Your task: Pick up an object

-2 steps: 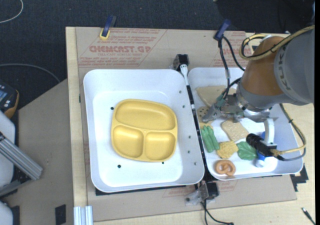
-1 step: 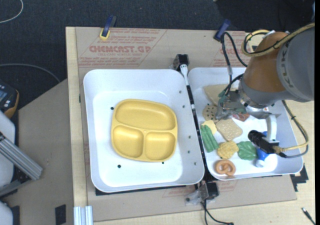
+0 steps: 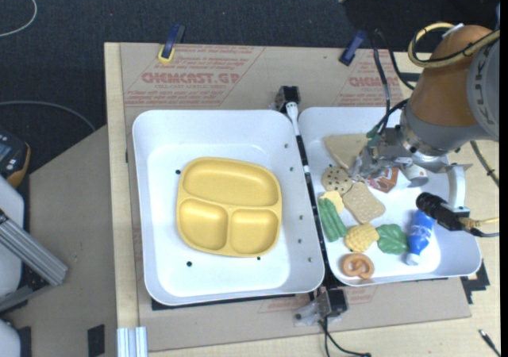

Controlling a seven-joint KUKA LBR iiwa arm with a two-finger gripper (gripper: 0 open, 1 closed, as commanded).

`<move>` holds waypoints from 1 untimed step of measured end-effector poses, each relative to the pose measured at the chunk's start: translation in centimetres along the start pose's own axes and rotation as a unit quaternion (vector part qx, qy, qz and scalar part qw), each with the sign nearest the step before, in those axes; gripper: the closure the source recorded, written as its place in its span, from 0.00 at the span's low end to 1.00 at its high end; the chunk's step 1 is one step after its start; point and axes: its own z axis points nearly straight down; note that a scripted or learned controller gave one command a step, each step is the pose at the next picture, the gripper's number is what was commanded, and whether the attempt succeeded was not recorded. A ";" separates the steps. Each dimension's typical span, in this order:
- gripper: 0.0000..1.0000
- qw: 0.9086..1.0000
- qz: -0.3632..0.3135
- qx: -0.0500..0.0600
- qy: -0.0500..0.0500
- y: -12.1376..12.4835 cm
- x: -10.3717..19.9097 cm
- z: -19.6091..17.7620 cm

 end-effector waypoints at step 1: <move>1.00 1.000 -0.002 -0.001 0.000 0.5 0.9 -5.9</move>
